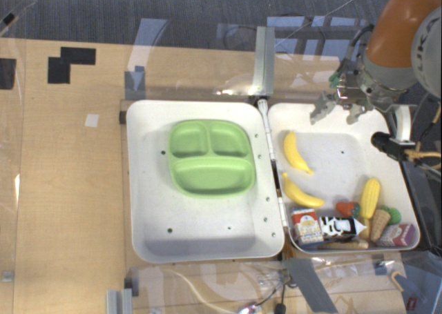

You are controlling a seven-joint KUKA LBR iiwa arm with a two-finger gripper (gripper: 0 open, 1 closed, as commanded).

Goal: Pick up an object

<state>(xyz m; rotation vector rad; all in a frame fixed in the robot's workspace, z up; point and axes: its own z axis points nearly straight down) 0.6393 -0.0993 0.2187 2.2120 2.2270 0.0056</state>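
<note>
I see the gripper [338, 108] in the upper right of the frame, hanging over the top edge of the right bin [345, 150]. Its two fingers stand spread apart with nothing between them. The arm [400, 30] comes in from the right, its orange band at the top right corner.

In the right bin, one banana [296, 152] lies near the centre left and a second banana [302, 194] just below it. A corn cob [370, 198] stands toward the lower right, with small toy foods crowded along the bottom edge, among them a carton [306, 227] and a black-and-white box [340, 226]. I cannot read any print on either.

The left bin [148, 168] holds a green tray [210, 157] with three compartments, centre frame.
</note>
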